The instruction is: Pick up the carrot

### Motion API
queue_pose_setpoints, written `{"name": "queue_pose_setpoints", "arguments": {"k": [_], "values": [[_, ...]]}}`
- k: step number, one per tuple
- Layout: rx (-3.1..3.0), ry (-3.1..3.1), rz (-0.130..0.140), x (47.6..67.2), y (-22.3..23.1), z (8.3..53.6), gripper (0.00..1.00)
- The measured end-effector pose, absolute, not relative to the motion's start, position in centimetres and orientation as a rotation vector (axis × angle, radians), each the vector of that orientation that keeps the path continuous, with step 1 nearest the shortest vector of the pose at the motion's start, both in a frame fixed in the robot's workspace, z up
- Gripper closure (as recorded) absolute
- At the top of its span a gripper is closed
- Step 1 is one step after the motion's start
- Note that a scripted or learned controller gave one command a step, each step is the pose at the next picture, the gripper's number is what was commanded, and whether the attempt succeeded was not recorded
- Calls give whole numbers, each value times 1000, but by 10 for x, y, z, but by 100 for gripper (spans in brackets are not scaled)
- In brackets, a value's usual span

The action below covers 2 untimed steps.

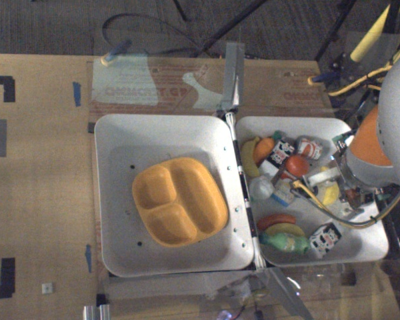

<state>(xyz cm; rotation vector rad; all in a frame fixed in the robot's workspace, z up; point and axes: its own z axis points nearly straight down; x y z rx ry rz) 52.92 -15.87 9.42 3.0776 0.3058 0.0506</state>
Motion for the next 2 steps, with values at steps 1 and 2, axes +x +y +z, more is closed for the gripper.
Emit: {"name": "queue_pose_setpoints", "arguments": {"k": [1, 2], "values": [[3128, 316, -6, 514, -215, 140, 0], [3140, 364, 27, 490, -212, 89, 0]]}}
